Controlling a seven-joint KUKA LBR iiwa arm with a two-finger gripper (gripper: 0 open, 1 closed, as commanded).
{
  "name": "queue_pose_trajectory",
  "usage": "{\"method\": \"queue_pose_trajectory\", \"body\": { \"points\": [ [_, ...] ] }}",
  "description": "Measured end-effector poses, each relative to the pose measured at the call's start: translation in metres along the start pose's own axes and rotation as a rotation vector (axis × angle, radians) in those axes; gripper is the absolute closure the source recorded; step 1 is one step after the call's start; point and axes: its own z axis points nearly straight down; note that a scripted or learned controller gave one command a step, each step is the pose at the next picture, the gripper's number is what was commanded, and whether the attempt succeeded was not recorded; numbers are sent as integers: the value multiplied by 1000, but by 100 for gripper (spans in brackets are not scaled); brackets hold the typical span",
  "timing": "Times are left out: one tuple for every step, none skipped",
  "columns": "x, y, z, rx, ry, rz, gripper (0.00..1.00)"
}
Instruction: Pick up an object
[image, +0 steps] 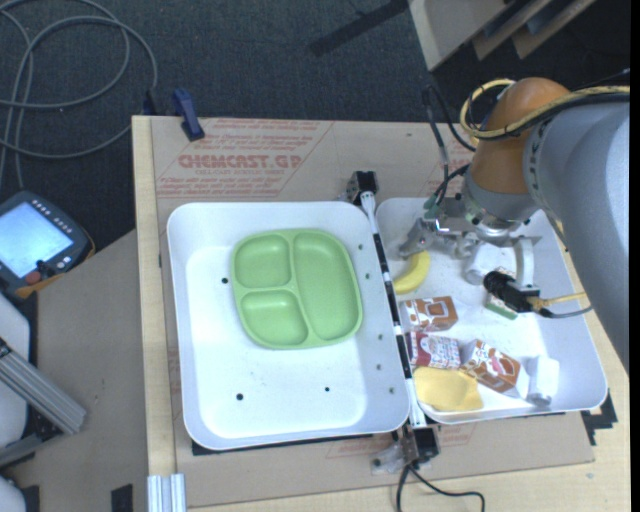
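Note:
My gripper (441, 238) hangs low over the far left part of the right bin (592, 385), under the grey arm with its orange band. A yellow banana (412, 272) lies just below and left of it, close to the bin's left wall; I cannot tell whether the two touch. Nearer the front lie a brown and white packet (430, 313), a red and white packet (438, 352), an orange-brown packet (496, 367), a pale yellow lump (447, 391) and a small white piece (543, 378). Nothing shows held in the gripper.
The left bin (190, 310) holds a green divided plate (297, 287) in its middle. A central ridge (386, 290) separates the two bins. The arm's bulk covers the right bin's far right corner. A blue clip (187, 113) lies on the cardboard behind the bins.

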Motion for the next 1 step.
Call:
{"method": "queue_pose_trajectory", "body": {
  "points": [
    [2,0,0,1,0,0,0]
  ]
}}
